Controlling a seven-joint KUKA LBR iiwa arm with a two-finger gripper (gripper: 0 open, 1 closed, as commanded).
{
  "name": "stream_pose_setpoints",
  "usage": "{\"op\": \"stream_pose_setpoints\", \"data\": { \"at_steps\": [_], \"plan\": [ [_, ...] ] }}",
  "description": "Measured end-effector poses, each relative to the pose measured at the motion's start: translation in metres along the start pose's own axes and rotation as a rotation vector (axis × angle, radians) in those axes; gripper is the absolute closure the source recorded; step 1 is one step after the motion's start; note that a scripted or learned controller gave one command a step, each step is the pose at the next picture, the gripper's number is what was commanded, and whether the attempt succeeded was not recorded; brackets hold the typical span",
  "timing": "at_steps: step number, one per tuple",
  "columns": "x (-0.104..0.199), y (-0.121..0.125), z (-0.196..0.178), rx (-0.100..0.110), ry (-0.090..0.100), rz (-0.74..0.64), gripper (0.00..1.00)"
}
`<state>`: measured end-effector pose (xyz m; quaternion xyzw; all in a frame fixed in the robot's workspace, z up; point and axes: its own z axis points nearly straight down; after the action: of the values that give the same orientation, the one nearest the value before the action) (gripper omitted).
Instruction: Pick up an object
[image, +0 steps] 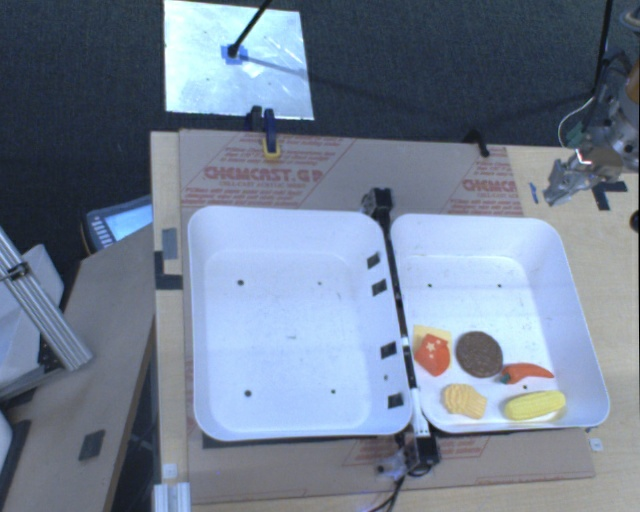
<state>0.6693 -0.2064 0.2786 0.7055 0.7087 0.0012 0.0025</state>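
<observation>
Tool (562, 186) beyond right bin (480, 235) (finger state unclear); corn (534, 405) in bin.

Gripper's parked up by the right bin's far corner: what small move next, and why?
Probably bring the gripper down-left over the near end of the right white bin. All the items sit there: the round brown patty, yellow corn cob and red chilli pepper; the gripper hangs outside the bin's rim.

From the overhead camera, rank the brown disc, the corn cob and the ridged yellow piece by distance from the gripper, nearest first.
Gripper sits past the right bin's far right corner.
1. Brown disc, mid-cluster in the right bin.
2. Corn cob, near right corner.
3. Ridged yellow piece, near edge, left of the cob.
</observation>
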Motion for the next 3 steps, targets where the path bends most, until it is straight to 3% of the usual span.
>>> {"op": "stream_pose_setpoints", "data": {
  "at_steps": [3],
  "plan": [
    [0.0005, -0.0001, 0.0067, 0.002, 0.000, -0.001, 1.00]
  ]
}}
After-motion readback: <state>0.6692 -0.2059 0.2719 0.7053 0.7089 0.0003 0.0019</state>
